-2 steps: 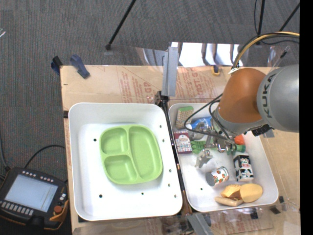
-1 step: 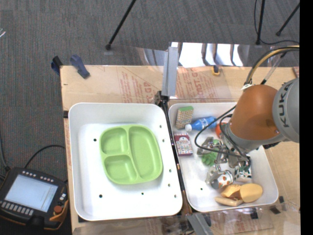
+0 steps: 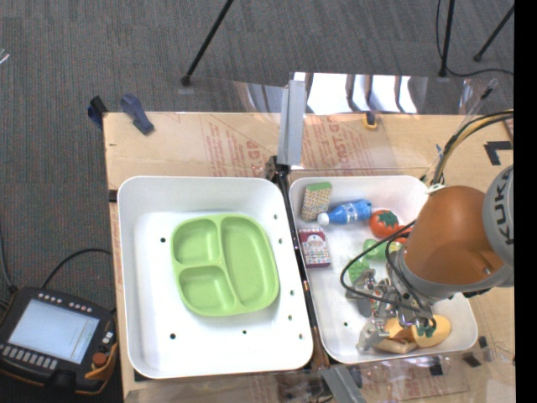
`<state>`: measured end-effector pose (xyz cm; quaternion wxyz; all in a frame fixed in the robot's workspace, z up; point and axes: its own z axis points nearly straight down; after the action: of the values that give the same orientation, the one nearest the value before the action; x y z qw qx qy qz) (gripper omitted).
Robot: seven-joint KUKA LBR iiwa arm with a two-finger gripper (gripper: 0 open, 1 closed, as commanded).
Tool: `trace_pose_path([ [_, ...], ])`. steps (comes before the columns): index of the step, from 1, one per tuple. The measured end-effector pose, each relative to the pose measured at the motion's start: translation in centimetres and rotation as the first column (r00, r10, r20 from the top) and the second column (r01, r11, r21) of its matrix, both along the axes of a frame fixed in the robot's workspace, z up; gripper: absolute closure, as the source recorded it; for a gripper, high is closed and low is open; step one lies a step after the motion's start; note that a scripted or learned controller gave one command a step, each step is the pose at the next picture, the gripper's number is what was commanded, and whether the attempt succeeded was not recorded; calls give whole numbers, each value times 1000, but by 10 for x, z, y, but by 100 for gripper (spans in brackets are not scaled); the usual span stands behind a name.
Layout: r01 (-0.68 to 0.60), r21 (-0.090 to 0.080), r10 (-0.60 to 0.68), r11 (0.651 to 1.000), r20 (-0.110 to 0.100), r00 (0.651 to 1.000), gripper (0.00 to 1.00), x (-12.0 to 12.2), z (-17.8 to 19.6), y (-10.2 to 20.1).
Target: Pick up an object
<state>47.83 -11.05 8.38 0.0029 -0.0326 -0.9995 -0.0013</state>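
My two-finger metal gripper (image 3: 394,319) sits low in the right white bin (image 3: 336,342), at its near right corner; finger state cannot be judged. A yellow-tan toy (image 3: 432,330) lies just beside it. Blue bottle (image 3: 348,212) lies toward the far wall.

Grey carpet floor (image 3: 101,40) surrounds the cardboard-covered surface (image 3: 201,145); black tripod legs (image 3: 214,30) stand at far side.
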Motion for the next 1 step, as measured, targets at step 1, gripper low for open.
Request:
trace_pose_path([
  [1, 20, 0, -20, 1000, -2, 1000, 0, -3, 0, 33],
])
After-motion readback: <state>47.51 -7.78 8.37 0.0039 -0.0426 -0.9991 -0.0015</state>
